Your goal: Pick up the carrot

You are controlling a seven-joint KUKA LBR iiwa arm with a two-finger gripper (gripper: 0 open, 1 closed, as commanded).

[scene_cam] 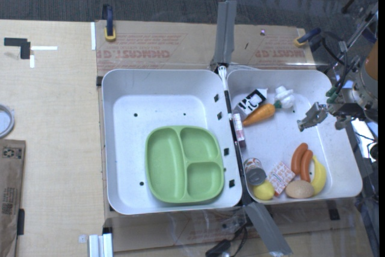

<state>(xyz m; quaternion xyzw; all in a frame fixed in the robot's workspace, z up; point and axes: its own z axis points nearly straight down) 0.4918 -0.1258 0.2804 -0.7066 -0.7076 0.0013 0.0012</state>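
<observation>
Table (48, 99): pale wood, with two shallow white bins side by side on it and a sheet of printed cardboard lying behind them.
Left bin (120, 129): the bigger-looking of the two from where I stand; it holds one thing, the green plate.
Right bin (337, 147): crowded along its back and front edges, with bare white floor in the middle.
Green plate (183, 164): a rounded tray with three compartments, lying flat toward the front of the left bin.
Arm (367, 78): reaches in from the right, over the right rim of the right bin.
Jaws (310, 117): they hang over the right half of the right bin, well apart from the carrot; the fingers look slightly parted and nothing sits between them.
Carrot (260, 114): orange, lying on its side near the back left of the right bin, thick end toward a white lump with green on it, just in front of a black-and-white box (251, 99).
Sausages (302, 161): two red-orange ones side by side near the front right, touching a banana (319, 176).
Lemon (263, 191): in the front left corner, beside a small tin.
Clamp (109, 24): blue and yellow, gripping the cardboard's back left edge.
</observation>
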